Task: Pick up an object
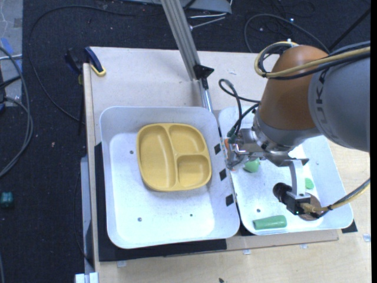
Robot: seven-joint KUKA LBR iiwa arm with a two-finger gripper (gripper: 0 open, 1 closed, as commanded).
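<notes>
Plate (174, 157), yellow, glossy, round-cornered, with three compartments, in left bin (118, 217).

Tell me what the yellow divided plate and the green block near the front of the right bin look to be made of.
Yellow plate: probably molded plastic, with a smooth, slightly glossy finish; its color is even, and the rim and compartment walls are softly rounded.
Green block: possibly foam or soft plastic, with a matte finish; it has flat color and no shine, but it is too small to tell for certain.
</notes>
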